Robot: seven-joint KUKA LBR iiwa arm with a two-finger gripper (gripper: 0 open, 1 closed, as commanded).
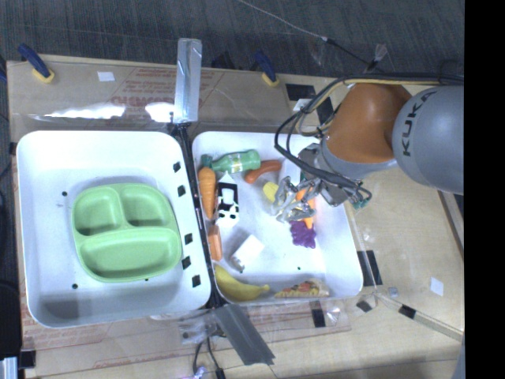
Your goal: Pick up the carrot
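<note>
Carrot (207, 191): lies along right bin's (347, 235) left wall, centre frame, apart from end effector (295, 204) near purple toy (303, 233); grip state indiscernible.

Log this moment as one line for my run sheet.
tool: over right bin, near grapes | carrot: at bin's left wall, not held

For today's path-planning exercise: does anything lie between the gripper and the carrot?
Yes. The gripper hangs over the right bin's right side; the carrot lies by its left wall. Between them sit a black-and-white patterned block and, higher up, a green bottle.
</note>
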